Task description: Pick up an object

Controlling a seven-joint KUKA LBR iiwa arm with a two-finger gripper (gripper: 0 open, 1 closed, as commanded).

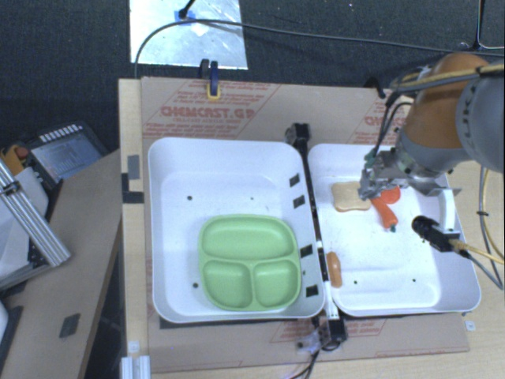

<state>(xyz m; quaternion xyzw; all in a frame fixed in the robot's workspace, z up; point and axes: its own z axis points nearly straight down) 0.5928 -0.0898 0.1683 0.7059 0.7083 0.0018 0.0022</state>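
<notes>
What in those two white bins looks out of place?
One small orange piece lies at the right bin's left edge by the divider, apart from the tan piece and orange toy under the gripper.

One fixed camera sits high above the surface (pixel 95 235), looking down at a slant, and it's far enough back to take in both white bins whole. The left bin (pixel 170 212) fills the middle of the view, the right bin (pixel 410 283) sits toward the right edge. The surface's far edge runs across the upper part, dark floor beyond it. The arm (pixel 454 113) enters from the right side.
</notes>
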